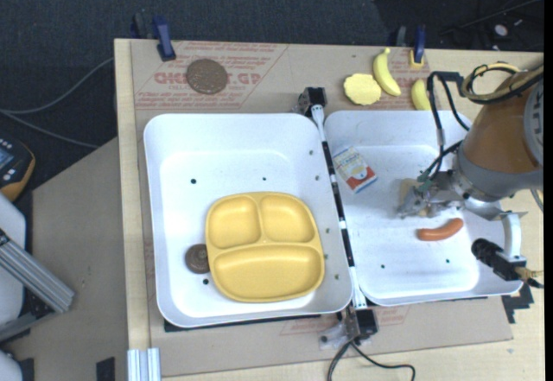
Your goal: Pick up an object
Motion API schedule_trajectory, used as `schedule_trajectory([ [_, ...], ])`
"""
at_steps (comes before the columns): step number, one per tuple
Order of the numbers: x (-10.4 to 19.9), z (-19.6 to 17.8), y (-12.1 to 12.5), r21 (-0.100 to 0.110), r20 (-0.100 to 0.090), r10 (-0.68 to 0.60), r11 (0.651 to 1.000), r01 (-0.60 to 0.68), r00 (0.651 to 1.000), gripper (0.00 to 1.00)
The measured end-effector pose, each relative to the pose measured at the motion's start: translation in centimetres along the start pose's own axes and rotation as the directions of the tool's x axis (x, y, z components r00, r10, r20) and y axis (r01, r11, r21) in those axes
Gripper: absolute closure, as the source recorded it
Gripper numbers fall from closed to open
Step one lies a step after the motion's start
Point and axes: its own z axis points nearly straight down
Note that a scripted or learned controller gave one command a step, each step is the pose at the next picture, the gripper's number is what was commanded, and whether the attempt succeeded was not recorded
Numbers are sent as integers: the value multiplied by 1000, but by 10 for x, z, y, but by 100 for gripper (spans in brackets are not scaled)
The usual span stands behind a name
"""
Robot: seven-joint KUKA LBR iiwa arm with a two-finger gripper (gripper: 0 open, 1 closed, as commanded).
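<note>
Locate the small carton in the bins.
The small carton lies in the right bin, at its upper left near the divider, left of the gripper and above the sausage.

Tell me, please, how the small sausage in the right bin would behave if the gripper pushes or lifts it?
The sausage is a rounded, slightly curved cylinder, so it would probably roll or swivel when pushed from the side. Its skin looks smooth and glossy, so it may slip between fingers. It lies loose on the flat floor of the right bin, beside the gripper, and seems light for its size.
</note>
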Motion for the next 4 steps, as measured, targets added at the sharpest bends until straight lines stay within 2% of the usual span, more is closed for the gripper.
schedule_trajectory([
  [1,72,-96,24,-12,-1,-10,1000,10,1000,100],
  [2,38,-37,-1,8,-1,4,1000,-4,1000,100],
  [3,-41,-77,27,-7,8,5,1000,-5,1000,100],
  [4,-35,-74,26,-1,2,0,1000,0,1000,0],
])
